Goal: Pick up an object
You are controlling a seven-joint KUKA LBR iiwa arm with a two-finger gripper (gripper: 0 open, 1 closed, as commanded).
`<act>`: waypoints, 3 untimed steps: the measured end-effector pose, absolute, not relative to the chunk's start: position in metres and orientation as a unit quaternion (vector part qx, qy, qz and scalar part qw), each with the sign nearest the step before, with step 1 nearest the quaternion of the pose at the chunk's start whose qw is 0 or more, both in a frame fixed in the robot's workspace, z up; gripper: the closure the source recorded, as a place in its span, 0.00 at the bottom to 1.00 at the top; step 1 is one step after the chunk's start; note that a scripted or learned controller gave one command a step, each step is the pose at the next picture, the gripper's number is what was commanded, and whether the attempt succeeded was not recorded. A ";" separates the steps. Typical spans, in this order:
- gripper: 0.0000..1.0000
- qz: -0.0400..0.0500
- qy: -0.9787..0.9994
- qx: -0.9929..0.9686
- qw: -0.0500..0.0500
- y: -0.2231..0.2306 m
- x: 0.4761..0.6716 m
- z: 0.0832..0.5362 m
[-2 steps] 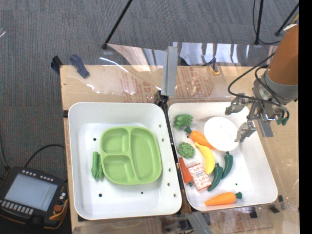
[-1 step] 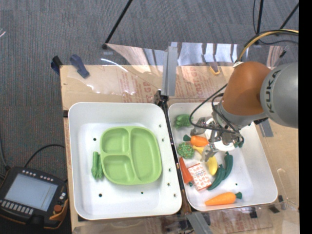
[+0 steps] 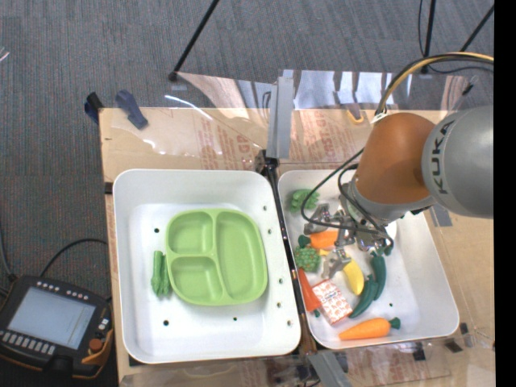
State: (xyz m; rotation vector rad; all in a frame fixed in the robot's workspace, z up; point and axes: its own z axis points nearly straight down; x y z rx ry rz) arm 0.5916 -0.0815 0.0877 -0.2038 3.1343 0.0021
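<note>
My gripper (image 3: 329, 239) hangs low over the left half of the right bin (image 3: 423, 297), below the orange wrist band. It looks open: one metal finger (image 3: 321, 214) shows above a small orange piece (image 3: 324, 239) and the other shows below it. The orange piece lies between them, and I cannot tell whether they touch it. Around it lie a broccoli floret (image 3: 306, 258), a yellow fruit (image 3: 353, 277), a dark green pepper (image 3: 372, 285), a red and white box (image 3: 332, 301), two carrots (image 3: 367, 329) (image 3: 309, 290) and a green leafy item (image 3: 302, 200).
The left bin (image 3: 133, 216) holds a light green divided plate (image 3: 216, 256) and a green bean pod (image 3: 160, 274) to its left. A divider wall (image 3: 282, 240) separates the bins. A teach pendant (image 3: 48, 321) sits off the bench at lower left.
</note>
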 end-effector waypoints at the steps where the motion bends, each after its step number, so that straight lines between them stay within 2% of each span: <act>1: 1.00 -0.001 0.998 -0.068 0.002 -0.081 0.593 0.099; 2: 1.00 0.000 1.000 -0.022 0.009 -0.051 0.632 0.231; 3: 1.00 0.000 0.996 -0.092 0.003 -0.039 0.646 0.266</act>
